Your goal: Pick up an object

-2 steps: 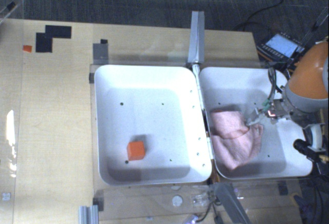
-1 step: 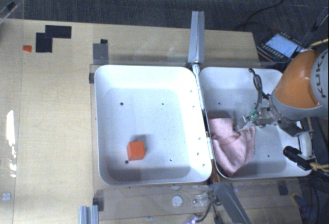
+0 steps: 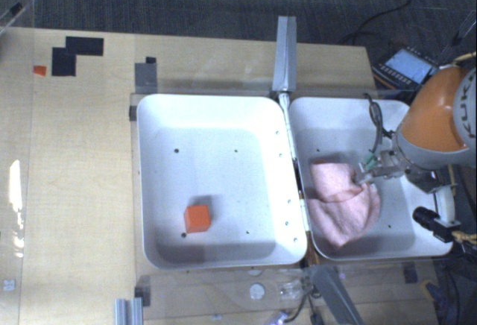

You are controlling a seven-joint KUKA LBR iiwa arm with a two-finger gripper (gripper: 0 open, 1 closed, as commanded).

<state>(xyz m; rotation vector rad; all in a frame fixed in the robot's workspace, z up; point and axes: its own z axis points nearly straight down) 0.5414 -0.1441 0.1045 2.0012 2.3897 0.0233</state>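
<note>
Pink cloth (image 3: 341,200) touching pincer (image 3: 370,170)

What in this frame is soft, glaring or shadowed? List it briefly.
Camera view: even overhead light; both white bins read bright, near washed out; a glare streak lies on the bench's left edge; the orange block casts a small dark shadow at its lower left; the pink cloth shades the bin floor below it; the gripper is small and soft, its detail hard to read.

left bin (image 3: 156,167) lies mostly open around the orange block (image 3: 197,218) (pink cloth (image 3: 341,200) crowds the right bin (image 3: 328,118)).
</note>
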